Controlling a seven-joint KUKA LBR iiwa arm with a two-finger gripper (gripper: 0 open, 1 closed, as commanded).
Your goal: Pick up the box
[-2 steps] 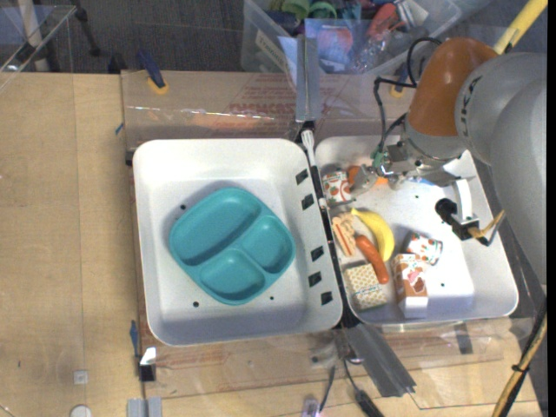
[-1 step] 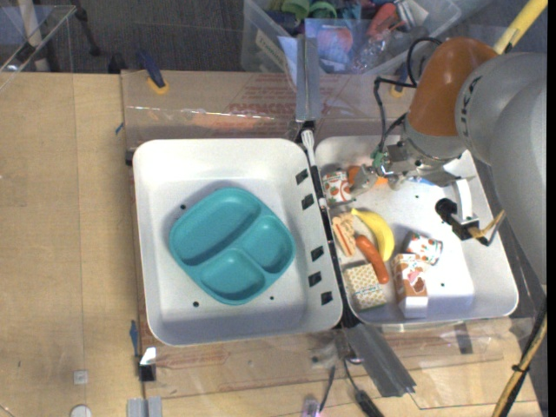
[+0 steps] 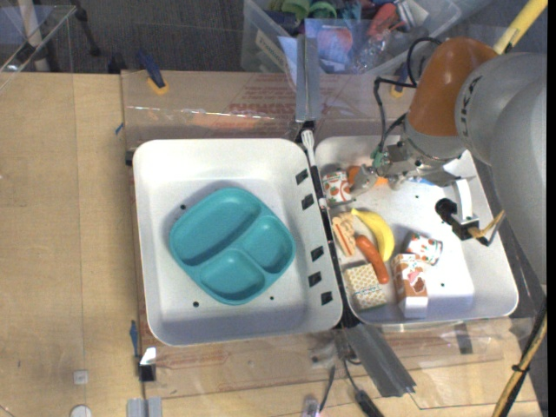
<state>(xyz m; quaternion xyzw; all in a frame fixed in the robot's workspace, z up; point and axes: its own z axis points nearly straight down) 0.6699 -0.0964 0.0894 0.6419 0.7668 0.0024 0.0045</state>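
Note:
A white and red box [image 3: 411, 285] lies near the front of the right bin [image 3: 486, 298], with a smaller red and white carton [image 3: 424, 250] just behind it. Another small printed box [image 3: 335, 186] sits at the bin's back left, close to the divider. My gripper [image 3: 372, 172] hangs low over the back of the right bin, just right of that small box and well behind the front box. The wrist with its orange band [image 3: 447, 85] covers part of the bin's far side. Nothing shows held in the gripper.
A banana [image 3: 379, 229], an orange sausage-like piece [image 3: 373, 257] and a tan waffle-like block [image 3: 366, 287] crowd the right bin's left side. A teal divided plate [image 3: 230, 243] lies in the left bin [image 3: 161, 168]. A clear tub of toys [image 3: 347, 11] stands behind the bins.

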